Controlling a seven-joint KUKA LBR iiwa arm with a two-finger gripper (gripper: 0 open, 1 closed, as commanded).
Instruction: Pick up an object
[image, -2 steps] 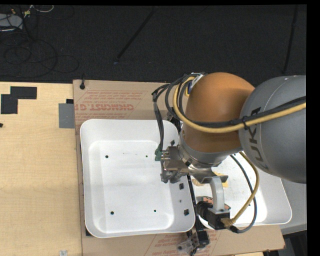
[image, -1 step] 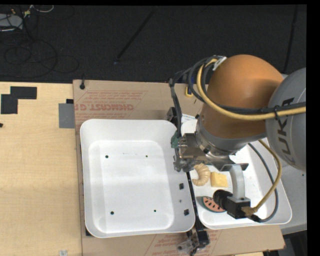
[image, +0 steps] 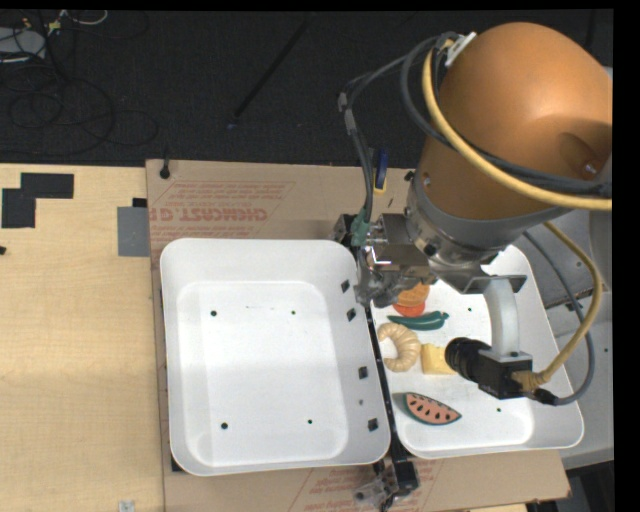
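A: Orange-banded grey arm looms over the right white bin (image: 560, 425); is anything lifted?

B: Can't tell how the end effector (image: 395, 270) is set. An orange toy piece (image: 412, 297) lies just beneath it; the ring-shaped pastry (image: 401, 345), yellow block (image: 432, 359) and watermelon slice (image: 431, 409) lie in the bin. Picking remains.
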